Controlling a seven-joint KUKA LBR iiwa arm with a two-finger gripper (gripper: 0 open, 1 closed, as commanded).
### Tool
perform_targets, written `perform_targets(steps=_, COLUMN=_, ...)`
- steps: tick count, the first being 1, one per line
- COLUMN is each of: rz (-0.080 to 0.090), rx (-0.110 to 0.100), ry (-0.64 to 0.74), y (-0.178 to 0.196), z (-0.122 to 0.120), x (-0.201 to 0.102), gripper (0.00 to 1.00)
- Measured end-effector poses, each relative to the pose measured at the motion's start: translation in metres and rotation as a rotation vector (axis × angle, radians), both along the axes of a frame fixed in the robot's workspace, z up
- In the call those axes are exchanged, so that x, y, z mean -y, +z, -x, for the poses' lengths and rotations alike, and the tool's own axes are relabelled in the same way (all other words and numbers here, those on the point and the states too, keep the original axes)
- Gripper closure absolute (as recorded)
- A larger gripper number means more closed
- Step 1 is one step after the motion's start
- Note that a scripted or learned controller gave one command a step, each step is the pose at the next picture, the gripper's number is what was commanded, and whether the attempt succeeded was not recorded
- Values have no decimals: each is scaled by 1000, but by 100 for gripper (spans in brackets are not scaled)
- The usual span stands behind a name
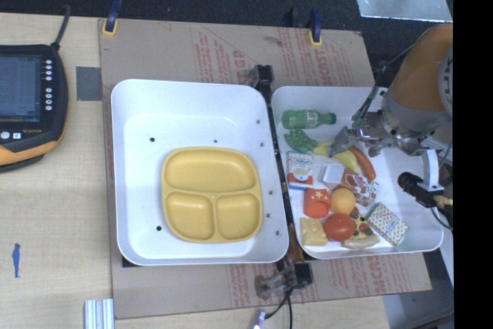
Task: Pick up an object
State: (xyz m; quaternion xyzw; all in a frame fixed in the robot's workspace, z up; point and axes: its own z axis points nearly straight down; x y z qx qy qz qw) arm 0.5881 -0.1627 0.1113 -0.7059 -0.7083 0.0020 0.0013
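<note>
The left bin (127, 166) holds a yellow tray (212, 193). My arm (420, 85) is cut off at the right edge. The right bin (416, 243) is packed with toy food — green bottle (306, 119), tomato (338, 226), cheese (312, 232). My gripper (348, 141) hangs over a banana (348, 159), jaws too dim to read — I cannot tell.

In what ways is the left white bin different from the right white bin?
The left bin holds a single yellow divided plate; the right bin holds a pile of small toy foods, including a green bottle. The gripper is over the right bin, not the left bin. Both are shallow and white.
</note>
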Motion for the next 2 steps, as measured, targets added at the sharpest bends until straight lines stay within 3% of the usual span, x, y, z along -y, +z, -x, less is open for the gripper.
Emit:
perform_targets(steps=1, rz=1, rx=3, ry=1, y=-20, z=-9, x=20, gripper=0)
perform_targets(steps=2, rz=3, rx=7, ry=2, y=-7, z=-11, x=21, gripper=100)
